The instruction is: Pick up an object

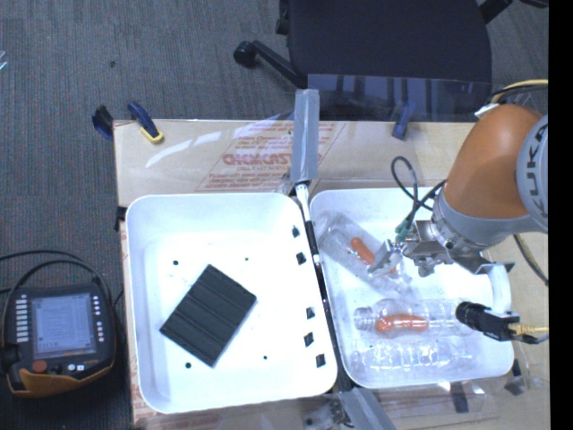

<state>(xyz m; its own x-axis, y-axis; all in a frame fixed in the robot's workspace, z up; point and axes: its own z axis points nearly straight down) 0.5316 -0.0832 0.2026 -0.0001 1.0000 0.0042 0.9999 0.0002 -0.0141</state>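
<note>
A: Three clear plastic bottles lie in the right bin (501,352), and not one of them looks lifted yet. So I'd judge the pick as not done.

B: Where is the gripper (394,260)?

A: Low in the upper middle of that bin, at the end of the grey arm (488,173) coming in from the right of the frame. It sits right at the top bottle (354,245), the one lying slantwise near the bin's left wall with an orange bit inside it.

B: Is it holding that bottle?

A: I can't tell. The fingers are small and dark against clear plastic, and whether they are spread or closed is not readable. The bottle appears to rest on the bin floor, so I would not call it grasped.

B: What's left, then?

A: By my reckoning nearly all of it: a sure grip, then a lift clear of the bin.

B: And the other bottles?

A: The middle bottle (412,319) lies crosswise lower in the bin, also with an orange piece inside. The bottom bottle (412,358) lies along the lower edge, ribbed and see-through. All three look crumpled, light and glossy, probably slippery and apt to roll.

B: Anything in the left bin (143,240)?

A: A dark ridged slab (209,314), flat, lower left of centre, well apart from the gripper.
</note>
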